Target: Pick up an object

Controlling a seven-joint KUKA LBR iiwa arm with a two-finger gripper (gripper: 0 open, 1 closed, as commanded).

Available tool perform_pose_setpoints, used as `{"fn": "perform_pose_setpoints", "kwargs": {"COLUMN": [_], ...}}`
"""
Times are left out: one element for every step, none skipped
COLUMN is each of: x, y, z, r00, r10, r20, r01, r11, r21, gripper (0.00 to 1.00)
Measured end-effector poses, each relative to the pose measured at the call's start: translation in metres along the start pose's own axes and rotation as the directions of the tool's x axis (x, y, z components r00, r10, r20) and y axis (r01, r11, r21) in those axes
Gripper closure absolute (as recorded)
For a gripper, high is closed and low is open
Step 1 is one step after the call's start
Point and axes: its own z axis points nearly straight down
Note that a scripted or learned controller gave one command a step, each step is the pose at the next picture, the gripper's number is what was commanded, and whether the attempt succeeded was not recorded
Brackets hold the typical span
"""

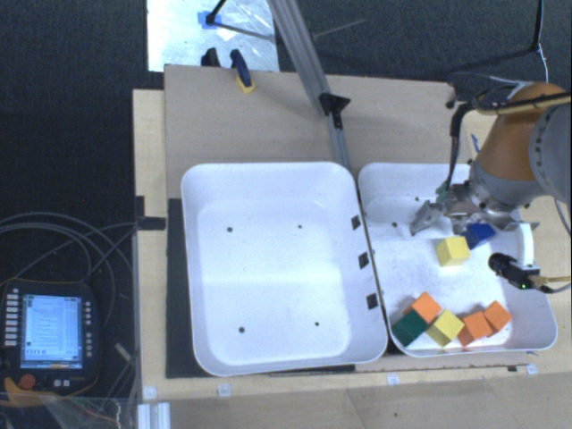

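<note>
Bench (pixel 268 119) bears two white bins. Claw (pixel 447 214) over right bin (pixel 393 195); grip state cannot tell. Yellow cube (pixel 453 250) and blue block (pixel 480 234) just beside it. Cube cluster (pixel 451 320) at near edge. Pendant (pixel 49 333) far left, text unreadable.

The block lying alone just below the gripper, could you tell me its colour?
Yellow cube block, seen in the camera view.

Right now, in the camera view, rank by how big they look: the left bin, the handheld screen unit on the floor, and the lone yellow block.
1. Left bin, by far the largest.
2. Handheld screen unit.
3. Lone yellow block, the smallest.
</note>
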Motion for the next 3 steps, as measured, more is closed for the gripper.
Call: {"fn": "perform_pose_setpoints", "kwargs": {"x": [-0.001, -0.007, -0.001], "y": [0.002, 0.008, 0.008], "z": [-0.014, -0.076, -0.139], "r00": [1.000, 1.000, 1.000], "r10": [-0.002, -0.001, -0.003], "r20": [0.001, 0.002, 0.002], "r01": [0.002, 0.001, 0.003], "r11": [1.000, 1.000, 1.000], "r21": [-0.006, -0.010, -0.011], "gripper": [1.00, 1.00, 1.00]}}
